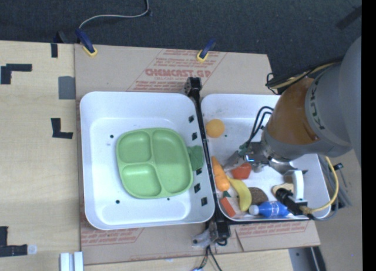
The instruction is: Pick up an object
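Note:
My gripper point(245, 157) reaches down into the right bin point(235, 124), near its middle. Its tip sits directly over a red object point(241, 173). Just left of it lie an orange carrot-like piece point(220, 177) and a yellow banana point(242, 193). A brown object point(258, 196) and a blue bottle point(272, 209) lie along the front wall. An orange ball point(215, 127) rests at the bin's back left. The arm's grey and orange body hides the bin's right part.
The left bin point(97, 146) holds a green divided plate point(155, 162) with a green object point(196, 157) at its right edge. A black divider strip point(200, 140) runs between the bins. Cardboard lies under both bins.

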{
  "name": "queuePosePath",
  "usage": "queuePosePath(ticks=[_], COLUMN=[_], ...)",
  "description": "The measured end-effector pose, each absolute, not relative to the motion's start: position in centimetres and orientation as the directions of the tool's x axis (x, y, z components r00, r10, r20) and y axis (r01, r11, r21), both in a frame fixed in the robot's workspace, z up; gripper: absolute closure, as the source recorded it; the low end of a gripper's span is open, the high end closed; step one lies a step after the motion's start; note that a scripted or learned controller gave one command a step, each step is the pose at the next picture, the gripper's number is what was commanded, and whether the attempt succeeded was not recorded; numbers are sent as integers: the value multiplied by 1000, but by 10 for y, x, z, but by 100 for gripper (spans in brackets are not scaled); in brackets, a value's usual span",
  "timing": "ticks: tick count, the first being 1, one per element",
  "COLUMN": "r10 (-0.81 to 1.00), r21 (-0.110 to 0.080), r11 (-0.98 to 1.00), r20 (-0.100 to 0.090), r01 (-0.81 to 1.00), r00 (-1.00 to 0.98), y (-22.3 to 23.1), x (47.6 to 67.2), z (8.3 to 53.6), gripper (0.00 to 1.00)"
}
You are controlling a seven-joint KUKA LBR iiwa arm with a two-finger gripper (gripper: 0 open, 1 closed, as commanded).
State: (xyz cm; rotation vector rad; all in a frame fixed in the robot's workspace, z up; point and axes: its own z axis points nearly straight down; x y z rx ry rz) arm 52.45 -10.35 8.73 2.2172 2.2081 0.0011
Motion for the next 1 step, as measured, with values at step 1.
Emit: queuePosePath(ticks=[1], r10=[1000], r21=[7], r11=[-1], r20=[-4], r01=[1000], r00=[1], y=[-101], x=[525], z=[97], gripper=[100])
